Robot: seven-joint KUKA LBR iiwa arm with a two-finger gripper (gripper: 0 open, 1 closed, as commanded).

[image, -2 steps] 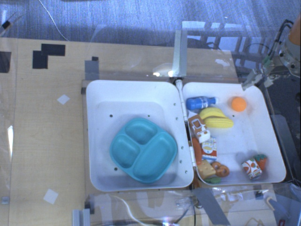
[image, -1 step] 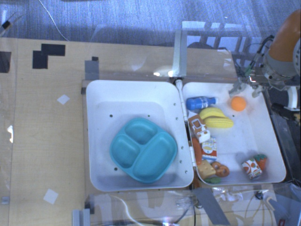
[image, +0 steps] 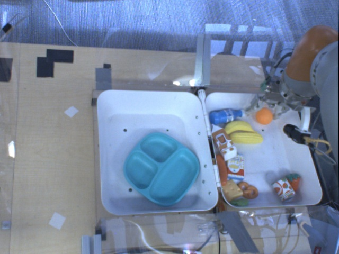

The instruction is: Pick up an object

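Two white bins sit side by side on the wooden bench [image: 47, 157]. The left bin [image: 111, 142] holds a blue plate [image: 161, 168] with three sections, lying flat near the middle. The right bin [image: 312, 192] holds many small things.

Near the top of the right bin lies a blue bottle [image: 225, 115] on its side. Just below it are two yellow bananas [image: 243, 133], touching each other. A small orange ball [image: 264, 116] sits to the right of the bottle, close to the bananas but apart from them. Along the left wall of this bin there is a small white carton [image: 225, 144], then an orange and white box [image: 236, 167] below it, and a long orange carrot [image: 221, 168] against the wall. At the bottom are some brown round toy foods [image: 246, 190]. In the bottom right corner lies a small can [image: 283, 189] with a red strawberry [image: 294, 181] touching it.

The grey arm with its orange band [image: 312, 49] reaches in from the right. The jaws [image: 271, 100] hang just above the orange ball. I cannot tell if they are spread apart or closed. Nothing can be seen between them.
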